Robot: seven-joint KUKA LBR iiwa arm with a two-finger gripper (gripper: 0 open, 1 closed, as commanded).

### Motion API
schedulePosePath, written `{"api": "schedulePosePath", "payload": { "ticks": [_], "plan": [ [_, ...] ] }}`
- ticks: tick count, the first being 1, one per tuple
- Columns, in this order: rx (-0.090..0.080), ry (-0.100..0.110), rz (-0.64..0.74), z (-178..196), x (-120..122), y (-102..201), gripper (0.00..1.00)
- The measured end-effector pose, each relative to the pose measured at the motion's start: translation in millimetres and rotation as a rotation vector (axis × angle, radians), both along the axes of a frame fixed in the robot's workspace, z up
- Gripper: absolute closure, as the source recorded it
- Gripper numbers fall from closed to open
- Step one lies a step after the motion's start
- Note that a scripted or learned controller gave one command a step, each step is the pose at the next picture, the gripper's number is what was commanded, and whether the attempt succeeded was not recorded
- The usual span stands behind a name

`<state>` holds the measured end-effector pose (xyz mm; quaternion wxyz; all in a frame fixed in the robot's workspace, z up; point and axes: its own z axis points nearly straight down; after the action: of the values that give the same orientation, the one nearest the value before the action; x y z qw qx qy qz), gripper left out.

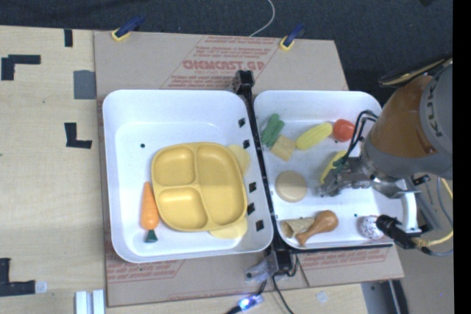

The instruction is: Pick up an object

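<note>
My gripper [333, 182] is down inside the right bin [316, 101], near its middle, reaching in from the right. It sits just right of a beige round bun [291, 186] and above a brown chicken drumstick [318, 223]. A yellow-green piece [336, 160] lies right against its upper side, partly hidden by it. Further back in the bin are a corn cob [313, 134], a red tomato [343, 129], a green vegetable [271, 129] and a pale yellow block [283, 148]. A small white and purple object [369, 228] rests in the front right corner.
The left bin [125, 158] holds a yellow divided plate [197, 184], an orange carrot [149, 211] at its left and pale yellow pieces [229, 230] under the plate's right side. A black divider [254, 158] runs between the bins. The arm's body [405, 132] covers the right bin's right edge.
</note>
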<state>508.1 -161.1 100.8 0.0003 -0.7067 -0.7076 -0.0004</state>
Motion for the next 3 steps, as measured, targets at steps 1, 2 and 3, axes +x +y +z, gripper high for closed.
{"api": "schedulePosePath", "payload": {
  "ticks": [1,2,3],
  "plan": [
    [-0.002,-0.002,0.000,44.6,7.1,-2.5,1.00],
    [-0.003,-0.005,0.000,107.3,4.6,-2.8,1.00],
    [-0.001,-0.001,0.000,124.4,5.1,-2.2,1.00]
  ]
}}
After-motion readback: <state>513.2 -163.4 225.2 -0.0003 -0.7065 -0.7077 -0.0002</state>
